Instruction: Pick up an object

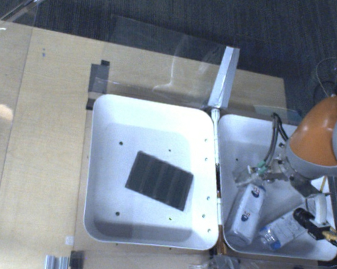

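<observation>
My gripper (pixel 258 173) is low in the right bin (pixel 236 144), near its middle, with the arm coming in from the right. Just below it stands a white bottle (pixel 248 213) with a dark label, its top close to the gripper tip; whether they touch is unclear. A clear plastic bottle with a blue cap (pixel 279 232) lies tilted at the bin's front right. In the left bin (pixel 110 128) a dark grey ribbed rectangular pad (pixel 160 180) lies flat near the middle.
The two bins share a raised rim down the middle (pixel 215 169). A clear sheet and a metal strip (pixel 224 76) stand behind the bins. The wooden bench top (pixel 29 141) stretches out to the left.
</observation>
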You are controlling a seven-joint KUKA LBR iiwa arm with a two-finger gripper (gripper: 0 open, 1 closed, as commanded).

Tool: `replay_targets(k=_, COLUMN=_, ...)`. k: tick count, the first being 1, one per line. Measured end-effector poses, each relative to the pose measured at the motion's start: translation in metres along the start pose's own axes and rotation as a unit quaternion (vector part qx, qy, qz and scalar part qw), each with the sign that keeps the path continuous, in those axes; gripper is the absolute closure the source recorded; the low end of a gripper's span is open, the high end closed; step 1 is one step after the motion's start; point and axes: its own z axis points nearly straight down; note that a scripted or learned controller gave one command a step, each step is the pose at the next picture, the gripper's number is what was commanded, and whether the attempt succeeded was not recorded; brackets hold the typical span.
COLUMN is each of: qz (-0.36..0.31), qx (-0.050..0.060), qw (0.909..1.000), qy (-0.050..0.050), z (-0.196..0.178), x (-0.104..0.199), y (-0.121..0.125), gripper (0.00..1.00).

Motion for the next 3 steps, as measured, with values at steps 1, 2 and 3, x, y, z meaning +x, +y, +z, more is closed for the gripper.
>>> replay_targets(k=1, qz=-0.083, qx=0.006, qw=0.9965, qy=0.002, z=0.015, x=0.01, y=0.029, gripper=0.0)
replay_targets(k=2, qz=-0.044, qx=0.013, qw=0.9989, qy=0.005, z=0.018, x=-0.022, y=0.105, gripper=0.0)
replay_targets(k=3, qz=-0.08, qx=0.009, qw=0.9968, qy=0.003, z=-0.011, x=-0.004, y=0.048, gripper=0.0)
